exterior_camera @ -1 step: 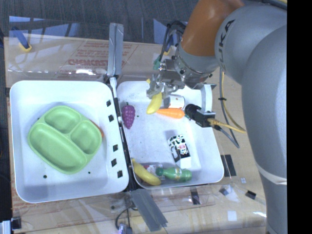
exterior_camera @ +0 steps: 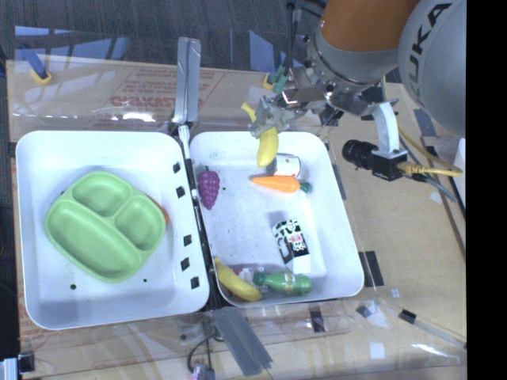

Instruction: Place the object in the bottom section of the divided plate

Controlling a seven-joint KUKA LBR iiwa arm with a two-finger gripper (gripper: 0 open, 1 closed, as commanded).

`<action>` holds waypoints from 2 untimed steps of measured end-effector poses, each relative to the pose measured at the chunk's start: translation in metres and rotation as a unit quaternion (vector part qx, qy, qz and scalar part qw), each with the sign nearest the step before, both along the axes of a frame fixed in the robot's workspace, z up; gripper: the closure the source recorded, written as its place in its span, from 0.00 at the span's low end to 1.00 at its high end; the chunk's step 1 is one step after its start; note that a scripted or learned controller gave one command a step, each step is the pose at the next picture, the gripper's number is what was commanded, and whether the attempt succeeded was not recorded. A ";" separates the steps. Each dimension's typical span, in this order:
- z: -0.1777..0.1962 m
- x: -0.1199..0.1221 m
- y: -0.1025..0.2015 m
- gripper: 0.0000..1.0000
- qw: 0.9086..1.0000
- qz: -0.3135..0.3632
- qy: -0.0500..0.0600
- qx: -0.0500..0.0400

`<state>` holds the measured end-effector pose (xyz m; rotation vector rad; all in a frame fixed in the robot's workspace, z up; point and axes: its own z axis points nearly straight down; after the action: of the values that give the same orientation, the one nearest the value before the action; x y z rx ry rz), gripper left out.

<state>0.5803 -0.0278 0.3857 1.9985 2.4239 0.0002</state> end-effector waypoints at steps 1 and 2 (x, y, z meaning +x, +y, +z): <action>0.000 0.000 0.000 0.00 1.000 0.000 0.000 0.000; 0.010 0.001 0.002 1.00 1.000 0.004 0.000 0.000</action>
<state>0.5810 -0.0262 0.3956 1.9894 2.4317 -0.0009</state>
